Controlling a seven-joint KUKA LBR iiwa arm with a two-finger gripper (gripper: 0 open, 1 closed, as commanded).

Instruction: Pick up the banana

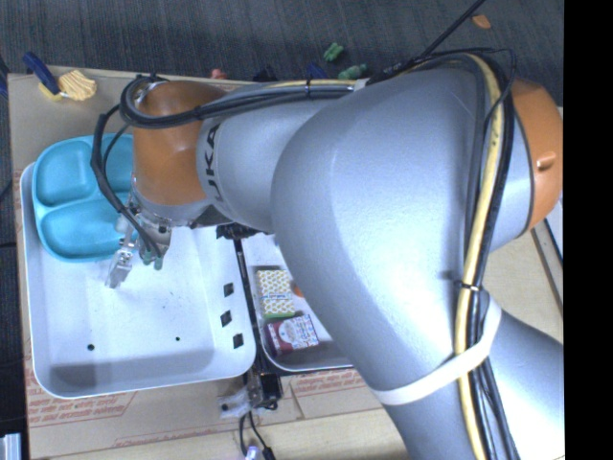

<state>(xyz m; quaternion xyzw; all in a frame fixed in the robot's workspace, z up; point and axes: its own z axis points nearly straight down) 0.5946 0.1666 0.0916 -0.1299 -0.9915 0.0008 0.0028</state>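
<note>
My gripper (134,262) hangs over the left white bin (144,353), just off the right lower edge of a blue two-compartment dish (67,209). Its two metal fingers (119,272) point down to the left and stand apart, with nothing between them. The orange wrist band sits directly above the gripper. The big grey arm covers most of the right bin (306,360) and hides whatever lies under it.
A checked box (275,292) and a red-and-white packet (292,333) lie in the visible strip of the right bin. A yellow object (77,86) with a blue handle rests on the bench's far left corner. Small dark specks dot the left bin's floor.
</note>
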